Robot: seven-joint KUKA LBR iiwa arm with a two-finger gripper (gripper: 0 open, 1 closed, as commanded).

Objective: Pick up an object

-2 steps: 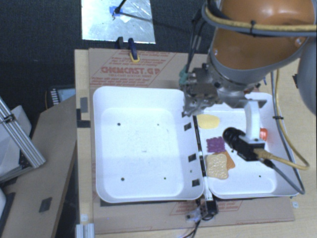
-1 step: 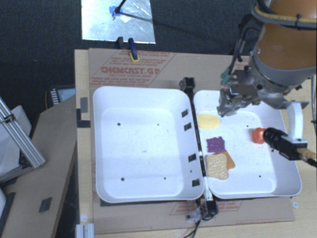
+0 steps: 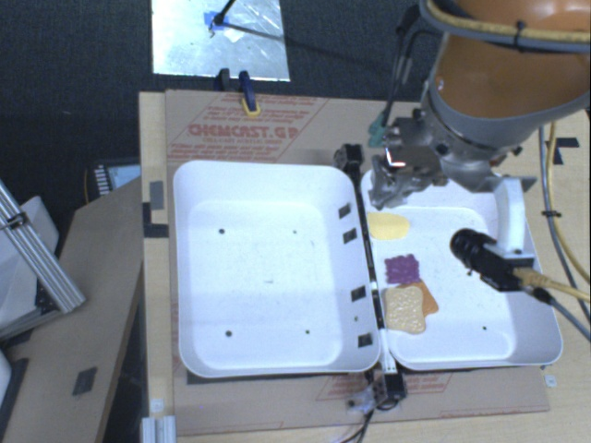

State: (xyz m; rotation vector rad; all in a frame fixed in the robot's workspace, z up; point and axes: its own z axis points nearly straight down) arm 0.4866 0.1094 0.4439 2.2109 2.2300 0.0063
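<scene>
Camera view, upper right: gripper low over right bin, finger state impossible to tell; just below, yellow piece; lower, purple piece and tan cracker near divider; left bin centre-left.

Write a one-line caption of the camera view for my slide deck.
KUKA arm's tool poised above a yellow piece, purple piece and tan cracker-like piece in the right bin.

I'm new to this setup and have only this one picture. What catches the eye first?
The big grey and orange arm fills the upper right, its gripper low over the right bin. Beneath it lie a yellow piece, a purple piece and a tan cracker.
</scene>
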